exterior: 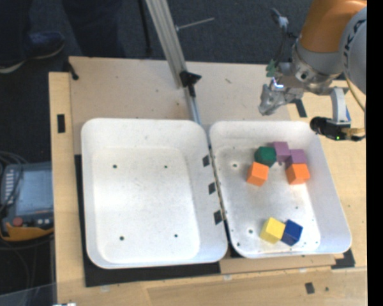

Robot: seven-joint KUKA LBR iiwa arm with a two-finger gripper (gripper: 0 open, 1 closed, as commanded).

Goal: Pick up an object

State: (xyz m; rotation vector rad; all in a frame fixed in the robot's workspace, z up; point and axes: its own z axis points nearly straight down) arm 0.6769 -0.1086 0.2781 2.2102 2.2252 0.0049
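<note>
The right bin (325,190) holds several small blocks. A green one (265,155) sits beside two purple ones (282,150) (297,157), with two orange blocks (258,173) (298,173) just below them. A yellow block (273,229) and a blue block (292,232) lie together near the bin's front edge. My gripper (270,102) hangs above the bench just behind the right bin's far rim, clear of all the blocks. Nothing is seen between its fingers.
The left bin (143,193) lies beside the right one. A slanted metal pole (169,34) rises from the bench behind the gap between the bins. A person's legs stand at the top left. A control pendant (25,199) lies off the bench's left side.
</note>
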